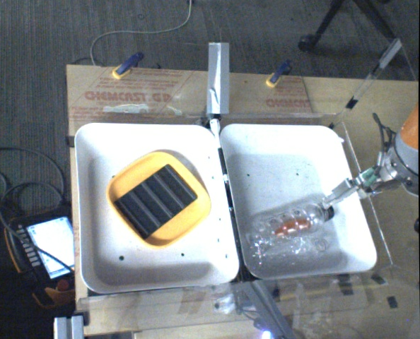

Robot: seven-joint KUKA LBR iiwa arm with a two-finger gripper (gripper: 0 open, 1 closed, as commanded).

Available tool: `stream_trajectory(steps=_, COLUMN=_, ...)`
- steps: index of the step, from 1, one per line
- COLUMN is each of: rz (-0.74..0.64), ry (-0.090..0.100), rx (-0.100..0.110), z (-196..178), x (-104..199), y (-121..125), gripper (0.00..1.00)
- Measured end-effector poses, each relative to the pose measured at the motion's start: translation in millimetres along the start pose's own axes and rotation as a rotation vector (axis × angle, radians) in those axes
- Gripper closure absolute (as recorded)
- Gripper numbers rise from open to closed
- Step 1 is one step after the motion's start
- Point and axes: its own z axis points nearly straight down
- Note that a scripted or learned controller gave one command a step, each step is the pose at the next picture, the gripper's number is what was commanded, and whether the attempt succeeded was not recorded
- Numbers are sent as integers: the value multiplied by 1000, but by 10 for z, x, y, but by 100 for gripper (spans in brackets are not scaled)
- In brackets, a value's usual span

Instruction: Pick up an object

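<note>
Arm: I see the orange band and grey wrist (pixel 411 143) at the right edge of the frame, about mid-height, with a thin finger assembly reaching left and down into the right bin.

Jaws: the gripper (pixel 329 212) has its tip low in the right bin, right at the end of the clear plastic object; I cannot tell whether the jaws are wide, narrow, or closed on anything, since the tip is small and dark against the plastic.

Task's thing: a clear plastic bottle-like object (pixel 289 228) with a reddish-orange patch inside lies on its side in the lower part of the right bin, its right end touching or just beside the gripper tip. Crinkled clear plastic spreads below it.

Right bin: white, shallow (pixel 281 147), right of centre in the frame.

Left bin: white (pixel 97 260), left of centre, touching the right bin along the middle seam.

Other object: a yellow rounded-square item with a black ribbed top (pixel 158 198) sits tilted in the middle of the left bin.

Bench: brown board (pixel 125 97) with printed lettering along the top, two blue-and-yellow clamps (pixel 127 65) on its upper edge.

Lower left: a device with a lit screen (pixel 47 239) on the floor, with cables.
</note>
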Motion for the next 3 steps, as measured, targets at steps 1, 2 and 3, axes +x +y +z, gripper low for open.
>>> stream_trajectory(steps=1, rz=-66, ry=0, rx=-1, z=-781, x=8, y=-175, gripper=0)
stream_trajectory(steps=2, rz=-200, ry=4, rx=0, z=503, x=662, y=116, gripper=0)
stream_trajectory(steps=3, rz=163, ry=1, rx=3, z=737, x=105, y=511, gripper=0)
